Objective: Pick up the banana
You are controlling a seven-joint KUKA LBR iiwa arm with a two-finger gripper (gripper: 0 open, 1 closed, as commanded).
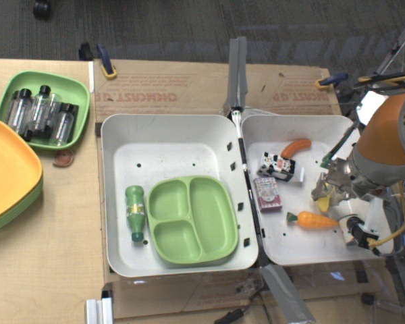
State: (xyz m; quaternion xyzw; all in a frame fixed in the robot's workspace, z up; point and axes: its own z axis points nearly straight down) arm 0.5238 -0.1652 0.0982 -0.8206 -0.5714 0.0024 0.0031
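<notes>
Banana (323, 204) just beneath fingers (322, 189).

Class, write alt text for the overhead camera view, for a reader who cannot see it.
A grey-and-orange robot arm's gripper hangs over a yellow banana in the right white bin, near a toy carrot, a sausage and small boxes. The left bin holds a green divided tray and green bottle.
</notes>
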